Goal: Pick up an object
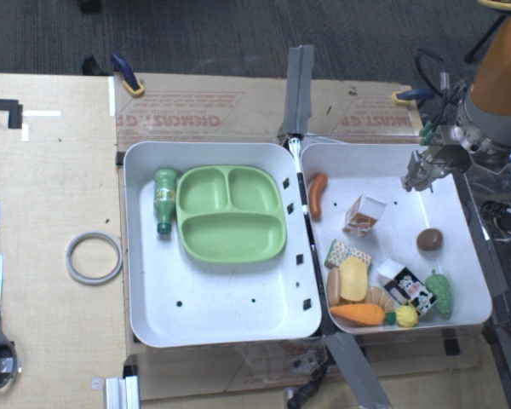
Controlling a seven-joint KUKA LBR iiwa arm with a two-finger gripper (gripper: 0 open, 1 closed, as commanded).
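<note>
White floor lies bare beneath the tool (419, 180), near the right bin's (383, 156) far rim; grip state unclear.

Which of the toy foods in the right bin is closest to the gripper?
The brown round piece; it lies alone below the gripper, apart from the pile.

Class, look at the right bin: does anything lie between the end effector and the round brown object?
Nothing visible does. The end effector hangs over the right white bin's far right side, and bare floor separates it from the round brown object.
</note>
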